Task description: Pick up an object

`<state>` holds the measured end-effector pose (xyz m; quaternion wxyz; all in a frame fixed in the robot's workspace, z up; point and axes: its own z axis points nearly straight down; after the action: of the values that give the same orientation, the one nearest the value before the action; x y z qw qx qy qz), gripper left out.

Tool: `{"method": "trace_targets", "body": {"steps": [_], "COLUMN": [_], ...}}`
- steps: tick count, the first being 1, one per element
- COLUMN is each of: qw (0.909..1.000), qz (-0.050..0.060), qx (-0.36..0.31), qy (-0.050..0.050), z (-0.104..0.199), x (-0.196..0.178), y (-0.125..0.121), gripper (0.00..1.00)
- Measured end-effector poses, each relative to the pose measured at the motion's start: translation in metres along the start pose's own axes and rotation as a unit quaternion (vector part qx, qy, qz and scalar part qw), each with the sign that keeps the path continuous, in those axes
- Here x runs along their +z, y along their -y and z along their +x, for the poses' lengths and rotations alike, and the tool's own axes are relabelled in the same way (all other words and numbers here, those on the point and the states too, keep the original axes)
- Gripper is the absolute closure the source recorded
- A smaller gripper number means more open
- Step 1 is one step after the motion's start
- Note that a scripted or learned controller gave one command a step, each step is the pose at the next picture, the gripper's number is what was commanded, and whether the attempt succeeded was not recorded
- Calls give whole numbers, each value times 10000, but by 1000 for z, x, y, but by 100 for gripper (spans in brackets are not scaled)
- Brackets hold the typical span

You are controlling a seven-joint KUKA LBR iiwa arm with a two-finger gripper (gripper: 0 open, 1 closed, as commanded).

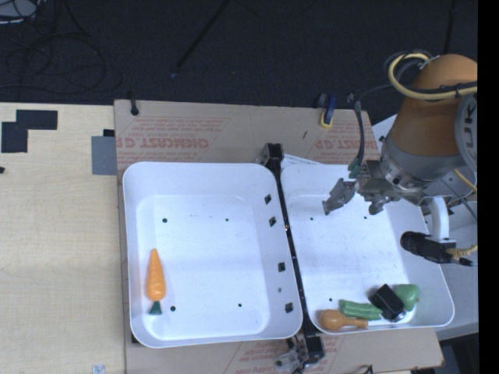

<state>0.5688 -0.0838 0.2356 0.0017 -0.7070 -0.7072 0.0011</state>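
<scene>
Toy cluster [374, 308] lower right of frame, right bin's [343, 232] near edge: light, stiff, slick plastic; grip green piece [359, 309] across middle. Gripper [355, 195] hovers upper right, nothing held; finger state untellable.

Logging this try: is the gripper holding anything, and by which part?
Nothing is held. The gripper hovers over bare floor of the right bin, with no object between its fingers.

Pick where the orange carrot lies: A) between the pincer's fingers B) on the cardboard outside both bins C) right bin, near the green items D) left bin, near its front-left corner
D: the orange carrot lies on the floor of the left bin, near its front-left corner, far from the pincer over the right bin.
</scene>
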Motion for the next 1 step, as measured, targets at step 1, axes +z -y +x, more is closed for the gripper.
{"method": "trace_targets", "body": {"steps": [1], "qw": [10000], "qz": [31], "qx": [1], "qy": [4], "z": [-19], "x": [151], "y": [-36], "gripper": [0]}}
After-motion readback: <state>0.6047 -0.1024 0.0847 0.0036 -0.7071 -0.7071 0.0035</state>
